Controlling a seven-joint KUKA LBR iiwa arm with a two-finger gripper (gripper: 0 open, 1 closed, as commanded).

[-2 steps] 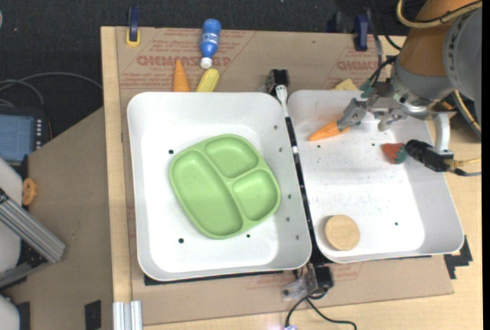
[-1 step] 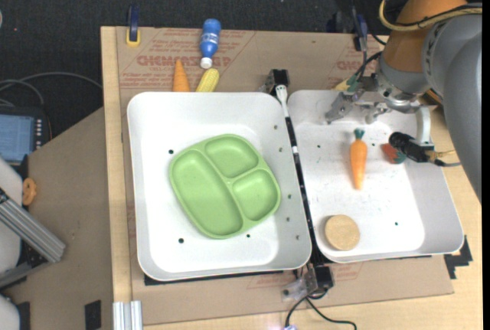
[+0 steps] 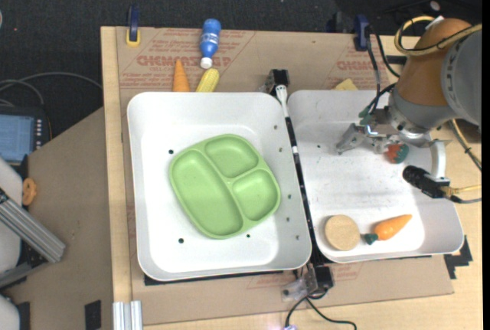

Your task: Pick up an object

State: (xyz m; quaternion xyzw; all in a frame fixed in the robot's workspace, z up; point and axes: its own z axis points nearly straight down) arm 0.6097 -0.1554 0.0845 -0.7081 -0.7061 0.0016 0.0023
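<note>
In the right bin [image 3: 344,187], a tan round disc [image 3: 341,232] lies near the front wall. A toy carrot [image 3: 390,227] with a green stem lies just to its right. A small red-orange piece [image 3: 395,152] shows beside the wrist, partly hidden by the arm. My gripper [image 3: 351,138] hangs low over the bin's back half, pointing left, well apart from the disc and the carrot. Nothing shows in its grasp. A green divided plate [image 3: 223,184] rests in the middle of the left bin [image 3: 153,137].
Behind the left bin, on the cardboard, lie a blue bottle [image 3: 209,41], an orange carrot-like toy [image 3: 180,77] and a yellow corn toy [image 3: 207,80]. A black clamp [image 3: 278,80] sits where the bins meet. Cables [image 3: 429,181] hang off the arm at right.
</note>
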